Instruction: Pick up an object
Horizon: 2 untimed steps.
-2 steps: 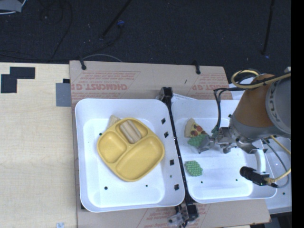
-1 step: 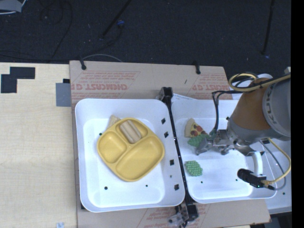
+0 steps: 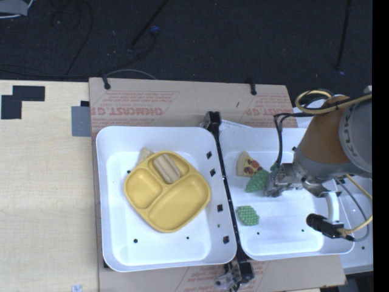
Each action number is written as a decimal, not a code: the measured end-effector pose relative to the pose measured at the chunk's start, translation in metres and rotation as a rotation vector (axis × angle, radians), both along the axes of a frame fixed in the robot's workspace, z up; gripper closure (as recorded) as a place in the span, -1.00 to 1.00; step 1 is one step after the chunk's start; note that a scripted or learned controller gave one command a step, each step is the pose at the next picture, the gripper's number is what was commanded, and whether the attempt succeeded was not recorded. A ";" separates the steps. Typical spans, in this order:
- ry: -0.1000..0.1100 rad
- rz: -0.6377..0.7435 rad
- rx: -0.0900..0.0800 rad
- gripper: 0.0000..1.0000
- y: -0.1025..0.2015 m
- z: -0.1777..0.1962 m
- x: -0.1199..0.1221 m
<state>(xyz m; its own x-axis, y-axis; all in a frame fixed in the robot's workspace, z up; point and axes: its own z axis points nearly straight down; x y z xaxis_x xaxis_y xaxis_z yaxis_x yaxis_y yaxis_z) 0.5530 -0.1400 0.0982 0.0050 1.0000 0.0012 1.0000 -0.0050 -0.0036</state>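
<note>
My gripper (image 3: 271,186) is down in the right bin (image 3: 285,242), reaching in from the right under the orange-banded wrist. Its tip sits against the right side of a dark green leafy toy (image 3: 256,181). Just above-left of that toy lies a pizza-slice toy (image 3: 247,163), tan with red spots. A lighter green bumpy toy (image 3: 247,215) rests lower in the same bin, apart from the gripper. The fingers are too small and dark to read.
The left bin (image 3: 115,224) holds a yellow divided plate (image 3: 168,191) with a tan bread-like piece (image 3: 165,166) in its upper compartment. A black divider clip strip (image 3: 220,181) runs between the bins. Cables loop around the arm at the right.
</note>
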 end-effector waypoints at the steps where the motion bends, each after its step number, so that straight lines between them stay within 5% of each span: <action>1: -0.006 0.007 -0.002 1.00 0.000 0.049 0.011; 2: -0.007 0.007 -0.001 1.00 0.007 0.110 0.012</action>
<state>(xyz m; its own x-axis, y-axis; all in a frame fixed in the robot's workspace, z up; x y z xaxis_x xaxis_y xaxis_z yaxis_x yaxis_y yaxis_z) 0.5645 -0.1334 0.2080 -0.0023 1.0000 -0.0003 1.0000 0.0023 0.0029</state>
